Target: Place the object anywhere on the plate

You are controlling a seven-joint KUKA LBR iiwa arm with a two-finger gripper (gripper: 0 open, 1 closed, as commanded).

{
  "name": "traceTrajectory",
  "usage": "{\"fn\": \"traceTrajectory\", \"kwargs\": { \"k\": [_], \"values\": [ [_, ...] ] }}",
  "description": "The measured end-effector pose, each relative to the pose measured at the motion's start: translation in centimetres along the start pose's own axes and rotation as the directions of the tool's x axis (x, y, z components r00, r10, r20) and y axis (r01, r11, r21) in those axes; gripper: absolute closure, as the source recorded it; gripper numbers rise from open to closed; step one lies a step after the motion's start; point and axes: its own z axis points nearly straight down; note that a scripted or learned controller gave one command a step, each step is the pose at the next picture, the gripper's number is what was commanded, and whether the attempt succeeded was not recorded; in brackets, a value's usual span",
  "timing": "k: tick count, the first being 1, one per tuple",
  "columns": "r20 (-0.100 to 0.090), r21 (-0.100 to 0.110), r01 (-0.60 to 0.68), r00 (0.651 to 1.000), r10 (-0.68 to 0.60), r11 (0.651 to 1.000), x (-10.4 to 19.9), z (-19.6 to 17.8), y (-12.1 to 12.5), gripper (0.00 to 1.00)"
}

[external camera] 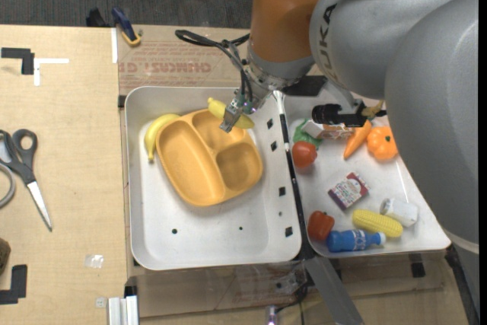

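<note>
The gripper (232,116) hangs over the far rim of the yellow divided plate (207,157) in the left bin (198,240), its fingers closed on a small yellow object (220,108) (too small to name). A banana (156,132) lies against the plate's left edge. To finish well, I judge the arm should move a little toward the plate's middle, lower until the object is just above a compartment, then release so it cannot roll off the rim.
</note>
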Motion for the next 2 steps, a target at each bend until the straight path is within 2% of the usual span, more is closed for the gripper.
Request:
{"fn": "traceTrajectory", "kwargs": {
  "k": [1,2],
  "values": [
    [0.0,-0.001,0.096,0.995,-0.096,0.995,5.77,-0.53,-2.66,1.0],
    [0.001,-0.001,0.095,0.995,-0.095,0.995,5.73,-0.54,-2.68,0.0]
  ]
}}
